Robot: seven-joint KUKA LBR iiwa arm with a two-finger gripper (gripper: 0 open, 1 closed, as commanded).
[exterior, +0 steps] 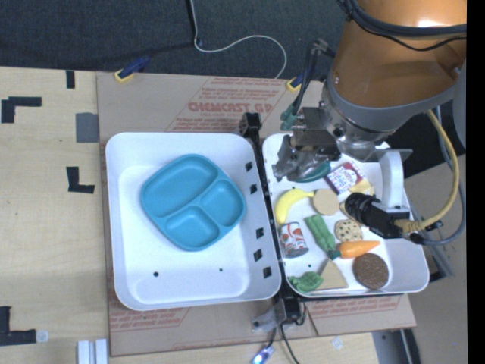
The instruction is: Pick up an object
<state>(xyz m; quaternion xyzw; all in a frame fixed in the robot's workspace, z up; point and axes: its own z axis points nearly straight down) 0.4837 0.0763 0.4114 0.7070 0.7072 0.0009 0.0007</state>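
My gripper point(297, 160) hangs low over the far left corner of the right bin point(419, 280). Just under it lies a teal item point(310, 176), mostly hidden by the gripper. A yellow banana point(291, 201) lies directly in front of it. Nearby are a tan disc point(325, 202), a purple packet point(342, 178), a small red-and-white can point(294, 239), a green bean pod point(321, 233), a chip cookie point(347, 230), an orange carrot point(358, 249), a brown round patty point(371, 270), a tan wedge point(332, 276) and a green leafy piece point(305, 282).
The left bin point(121, 203) holds a blue divided plate point(193, 201) near its middle. A black hinge strip point(261, 203) runs between the two bins. Both bins rest on a cardboard sheet point(174, 105). The big orange and grey arm covers the right bin's far right part.
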